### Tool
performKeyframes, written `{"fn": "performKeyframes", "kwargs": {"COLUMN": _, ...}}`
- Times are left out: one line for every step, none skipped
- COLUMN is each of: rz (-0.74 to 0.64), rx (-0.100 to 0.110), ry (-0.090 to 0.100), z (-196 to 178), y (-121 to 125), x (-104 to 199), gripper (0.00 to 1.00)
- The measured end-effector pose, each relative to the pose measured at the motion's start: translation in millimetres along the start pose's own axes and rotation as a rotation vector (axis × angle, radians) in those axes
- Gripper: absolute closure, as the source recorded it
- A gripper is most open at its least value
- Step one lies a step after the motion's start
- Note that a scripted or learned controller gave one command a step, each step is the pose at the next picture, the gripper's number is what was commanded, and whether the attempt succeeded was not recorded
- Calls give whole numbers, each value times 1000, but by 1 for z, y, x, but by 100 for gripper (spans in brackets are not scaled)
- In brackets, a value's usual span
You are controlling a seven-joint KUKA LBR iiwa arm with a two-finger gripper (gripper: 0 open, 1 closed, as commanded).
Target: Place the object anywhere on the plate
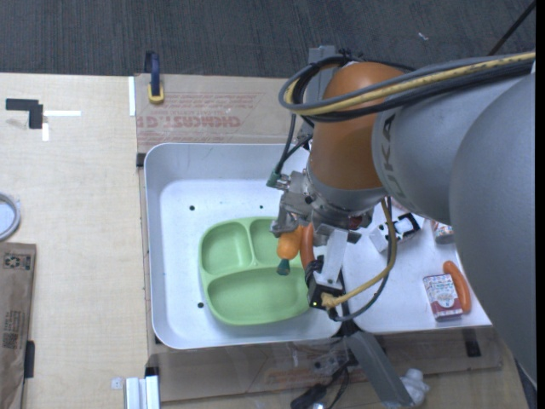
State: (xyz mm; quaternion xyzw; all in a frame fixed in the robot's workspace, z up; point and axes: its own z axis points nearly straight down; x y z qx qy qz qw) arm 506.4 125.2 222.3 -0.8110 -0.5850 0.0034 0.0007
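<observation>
A light green divided plate lies in the left white bin. My gripper hangs over the plate's right edge, below the orange band of the arm. A small orange object with a dark green tip, like a toy carrot, sits between the fingers, just above the plate's right side.
The right bin holds a red and white packet with an orange piece beside it, at the right. A blue clamp grips the cardboard behind the bins. The arm's body covers much of the right bin.
</observation>
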Motion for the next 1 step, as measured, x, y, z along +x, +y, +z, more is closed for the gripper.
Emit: {"fn": "performKeyframes", "kwargs": {"rz": 1, "rx": -1, "ry": 0, "z": 0, "y": 0, "x": 0, "gripper": 0}}
